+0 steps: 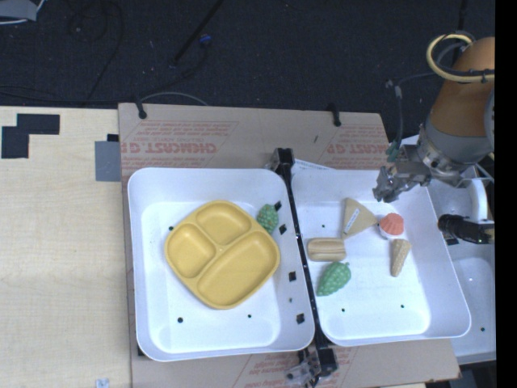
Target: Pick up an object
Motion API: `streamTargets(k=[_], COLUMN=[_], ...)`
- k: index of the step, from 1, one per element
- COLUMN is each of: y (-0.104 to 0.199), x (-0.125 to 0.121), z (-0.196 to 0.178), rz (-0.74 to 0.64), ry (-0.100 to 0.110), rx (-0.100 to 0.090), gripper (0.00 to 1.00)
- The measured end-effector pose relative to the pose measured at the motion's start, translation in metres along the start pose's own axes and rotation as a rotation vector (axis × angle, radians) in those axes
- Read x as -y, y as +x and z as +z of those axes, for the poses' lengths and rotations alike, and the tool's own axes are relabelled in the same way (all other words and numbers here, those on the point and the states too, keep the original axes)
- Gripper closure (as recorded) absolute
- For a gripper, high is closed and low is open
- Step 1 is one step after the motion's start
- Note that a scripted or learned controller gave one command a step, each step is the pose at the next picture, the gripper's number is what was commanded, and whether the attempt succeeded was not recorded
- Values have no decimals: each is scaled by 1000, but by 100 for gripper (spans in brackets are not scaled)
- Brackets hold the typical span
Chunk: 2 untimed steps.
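Gripper (391, 186), finger state indiscernible, hangs over the right bin's (440, 318) upper rim near the toy foods (393, 225), both white bins resting on cardboard (210, 140) atop a pale wood bench (56, 249).

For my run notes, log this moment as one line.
gripper: over right bin far edge, holding nothing seen | nearest: cheese wedge, peach | yellow tray: left bin

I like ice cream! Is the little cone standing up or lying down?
Lying down. The ice cream cone rests flat on the floor of the right bin, pointed tip toward the bottom of the view, below the pinkish shell.
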State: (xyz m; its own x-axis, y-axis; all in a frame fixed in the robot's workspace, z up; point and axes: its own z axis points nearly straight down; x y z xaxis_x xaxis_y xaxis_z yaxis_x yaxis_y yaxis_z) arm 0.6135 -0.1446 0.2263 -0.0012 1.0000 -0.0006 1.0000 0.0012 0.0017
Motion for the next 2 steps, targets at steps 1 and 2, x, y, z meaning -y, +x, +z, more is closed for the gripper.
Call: streamTargets(k=[1, 2], y=[54, 104], x=[25, 54], z=[-8, 0], rz=[-3, -2], ry=[6, 8], rx=[-3, -2], gripper=[100, 100])
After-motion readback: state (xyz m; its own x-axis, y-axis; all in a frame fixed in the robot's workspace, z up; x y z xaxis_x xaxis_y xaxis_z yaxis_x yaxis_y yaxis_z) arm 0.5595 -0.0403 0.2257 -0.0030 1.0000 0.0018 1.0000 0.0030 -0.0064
